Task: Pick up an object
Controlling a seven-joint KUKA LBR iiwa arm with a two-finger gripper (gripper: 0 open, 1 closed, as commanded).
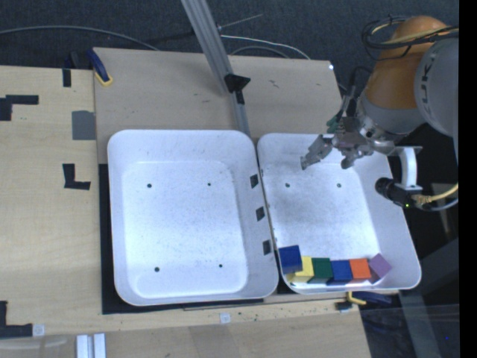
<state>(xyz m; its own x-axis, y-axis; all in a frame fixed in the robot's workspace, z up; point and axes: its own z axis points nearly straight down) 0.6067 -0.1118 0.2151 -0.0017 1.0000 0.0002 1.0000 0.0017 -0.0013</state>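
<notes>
Several small blocks lie in a row along the near edge of the right bin [387,222]: a blue block [290,257] on a yellow one [303,269], then green [321,268], blue [340,270], orange [360,268] and purple [379,265]. My gripper [329,154] hangs over the far part of the right bin, well away from the blocks. Its two fingers are spread apart with nothing between them.
The left bin [182,215] sits beside the right one, with black clips along the shared rim. A slanted metal rod [212,39] crosses the bench behind the bins. Cables trail from the arm at the right.
</notes>
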